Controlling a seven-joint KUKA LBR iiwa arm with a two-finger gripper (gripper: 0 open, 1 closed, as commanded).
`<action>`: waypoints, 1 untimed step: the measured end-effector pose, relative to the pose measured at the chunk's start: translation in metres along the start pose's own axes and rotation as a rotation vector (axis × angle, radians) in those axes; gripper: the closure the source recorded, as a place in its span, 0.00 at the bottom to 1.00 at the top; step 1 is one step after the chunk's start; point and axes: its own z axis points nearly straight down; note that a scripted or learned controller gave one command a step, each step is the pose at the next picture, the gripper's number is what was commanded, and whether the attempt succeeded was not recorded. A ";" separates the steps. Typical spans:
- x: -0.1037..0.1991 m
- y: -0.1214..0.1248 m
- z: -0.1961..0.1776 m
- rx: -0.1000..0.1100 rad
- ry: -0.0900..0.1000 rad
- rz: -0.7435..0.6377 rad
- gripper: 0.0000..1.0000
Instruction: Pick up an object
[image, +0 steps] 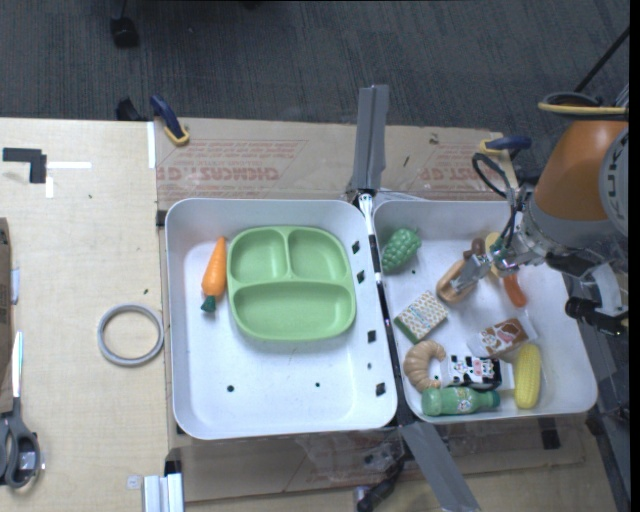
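Observation:
My gripper (489, 262) hangs low over the upper middle of the right bin (566, 400), at the end of the grey arm with its orange band (585, 172). Directly at its left tip lies a brown wooden piece (459, 283), and a small orange-red item (514, 291) lies just below right of it. Whether the gripper touches either one is unclear. Other pickable things in this bin are a green bumpy fruit (401, 249), a checkered cracker (421, 316), a croissant (424, 362), a brown box (503, 338), a yellow corn cob (527, 375), a cow-patterned item (473, 371) and a green bottle (460, 401).
The left bin (280, 400) holds a green divided plate (292, 283) and an orange carrot (213, 271) beside it. On the bench to the left lie a tape ring (131, 334) and scissors (18, 445). A grey post (371, 135) stands behind the bins' shared wall.

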 end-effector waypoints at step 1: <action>-0.057 0.024 0.014 -0.009 0.001 0.031 0.00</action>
